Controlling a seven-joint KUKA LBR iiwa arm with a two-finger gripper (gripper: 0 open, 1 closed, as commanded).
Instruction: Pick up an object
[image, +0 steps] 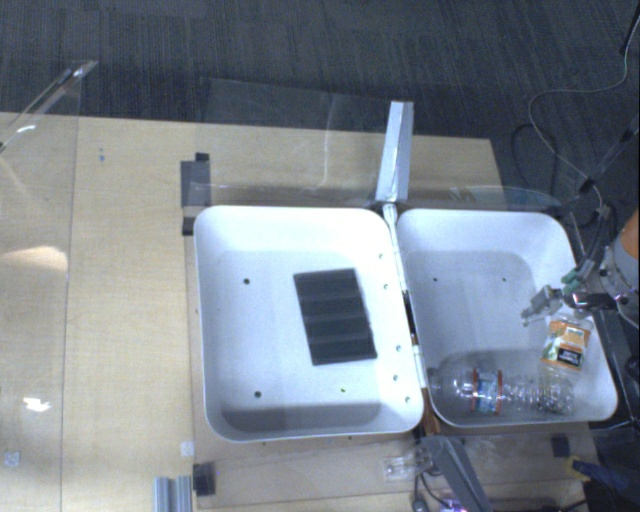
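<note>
A small yellow-and-black packet (567, 343) sits at the far right of the right white bin (470, 250), just below the gripper (556, 298). Its label is too small to read, and its upper edge meets the gripper's metal parts, so I cannot tell whether it rests on the bin floor or is pinched between the fingers; the claw's spread cannot be told either. The grey arm (622, 262) is cut off by the frame's right side, leaving little more than the wrist and a trace of orange visible.

Near the front wall of the same bin lies a clear plastic bottle (500, 392) on its side, with a red-and-blue label; its transparent body blends into the white floor, so its outline is faint.

The left white bin (230, 330) holds a flat dark rectangular block (334, 316), ribbed into segments and lying at a slight angle near the middle. Both bins sit side by side on a pale wooden bench (110, 300).
</note>
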